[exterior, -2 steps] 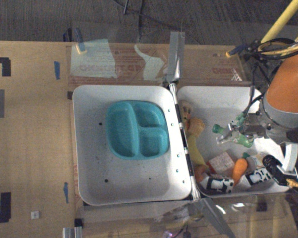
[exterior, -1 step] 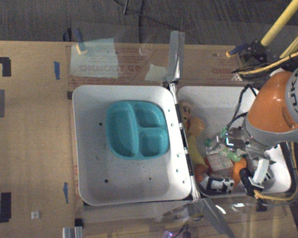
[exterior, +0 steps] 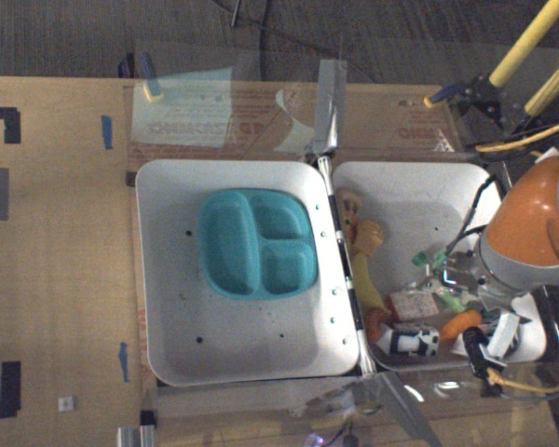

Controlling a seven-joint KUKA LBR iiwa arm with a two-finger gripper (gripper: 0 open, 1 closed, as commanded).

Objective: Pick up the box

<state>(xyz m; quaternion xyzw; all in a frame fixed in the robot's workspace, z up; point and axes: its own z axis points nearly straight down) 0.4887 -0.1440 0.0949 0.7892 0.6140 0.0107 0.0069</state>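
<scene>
The tool [exterior: 458, 285] was seen lowered into the right bin [exterior: 419, 186] near its front right corner, but whether it was released, clenched or grasping anything could not be told, since the arm [exterior: 529, 229] hid it. The box [exterior: 415, 304], a flat pale packet, lay just beside it among the clutter near that bin's front edge. A teal divided tray [exterior: 258, 241] lay in the left bin [exterior: 168, 277].

A tan bench [exterior: 56, 277] carries two shallow white bins side by side — the left bin [exterior: 168, 343] and the right bin [exterior: 419, 189] — plus blue tape strips [exterior: 106, 131].
</scene>
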